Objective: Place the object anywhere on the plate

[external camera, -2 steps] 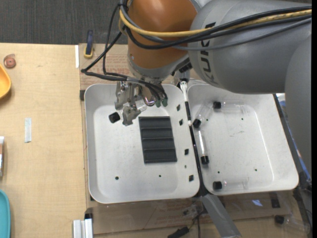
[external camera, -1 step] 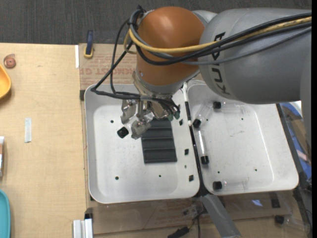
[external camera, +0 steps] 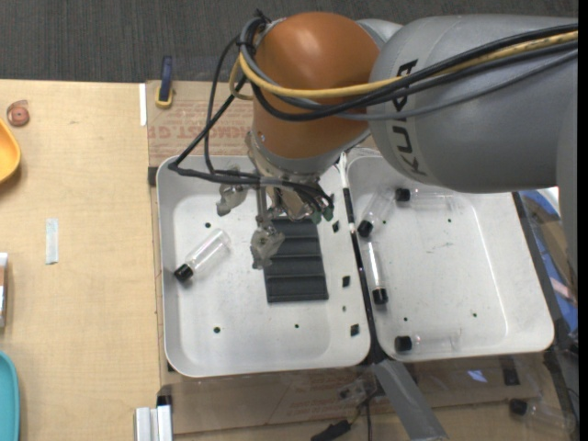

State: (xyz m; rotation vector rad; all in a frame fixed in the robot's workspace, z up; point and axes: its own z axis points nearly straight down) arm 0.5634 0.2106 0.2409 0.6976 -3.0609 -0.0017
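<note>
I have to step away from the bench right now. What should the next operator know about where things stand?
Gripper: low over the left bin, at the black ribbed block's upper left corner; whether it grips anything cannot be told.
Clear vial with black cap: lying loose on the left bin floor, left of the gripper, untouched.
Two more vials lie in the right bin, along its left wall.
Done: no placement visible.
Left: grasp the object and set it on the plate.
</note>
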